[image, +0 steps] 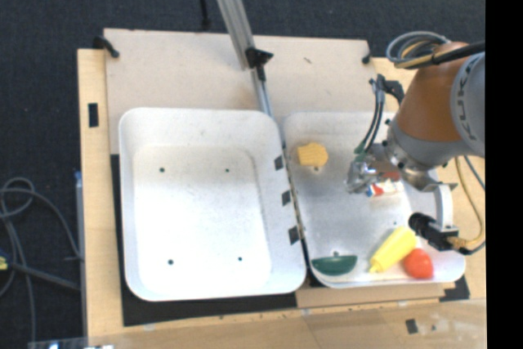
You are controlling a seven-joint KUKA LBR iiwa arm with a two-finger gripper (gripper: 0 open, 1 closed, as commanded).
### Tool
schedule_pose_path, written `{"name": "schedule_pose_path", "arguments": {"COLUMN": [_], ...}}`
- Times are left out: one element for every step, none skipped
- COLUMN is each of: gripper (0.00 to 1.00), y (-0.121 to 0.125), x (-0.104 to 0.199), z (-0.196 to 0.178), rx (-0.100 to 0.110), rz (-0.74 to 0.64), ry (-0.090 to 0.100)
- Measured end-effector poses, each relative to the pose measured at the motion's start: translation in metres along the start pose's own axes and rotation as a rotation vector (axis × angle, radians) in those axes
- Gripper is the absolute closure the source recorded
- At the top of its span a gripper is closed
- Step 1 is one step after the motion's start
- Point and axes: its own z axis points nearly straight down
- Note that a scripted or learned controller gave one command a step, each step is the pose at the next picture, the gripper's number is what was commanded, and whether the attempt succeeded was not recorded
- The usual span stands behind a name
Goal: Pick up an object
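The right bin point(327, 217) holds a tan block point(311, 154) near its far left, a dark green bowl-shaped piece point(335, 263) at the front edge, a yellow bottle-like object point(392, 249) and a red-orange ball point(418, 263) at the front right. My gripper point(366, 177) hangs over the right bin's middle right, below the orange wrist band point(429, 98). A small red, white and blue thing point(377, 190) shows right beside its tip. The tan block lies a short way to the gripper's left.
The left bin point(200, 200) sits beside the right one. A metal strut point(233, 4) slants in from the top down to the seam between the bins. Cables loop at the arm's right side and on the floor at far left.
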Motion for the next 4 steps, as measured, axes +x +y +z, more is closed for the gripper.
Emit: {"name": "schedule_pose_path", "arguments": {"gripper": [1.0,1.0,1.0,1.0], "y": [0.004,0.005,-0.007,-0.02], "x": [0.002,0.001,0.05,0.103], "z": [-0.064,-0.073,-0.064,-0.062], "rx": [-0.003,0.003,0.006,0.006], "rz": [-0.007,-0.008,-0.009,-0.01], "ry": [-0.001,0.001,0.001,0.002]}}
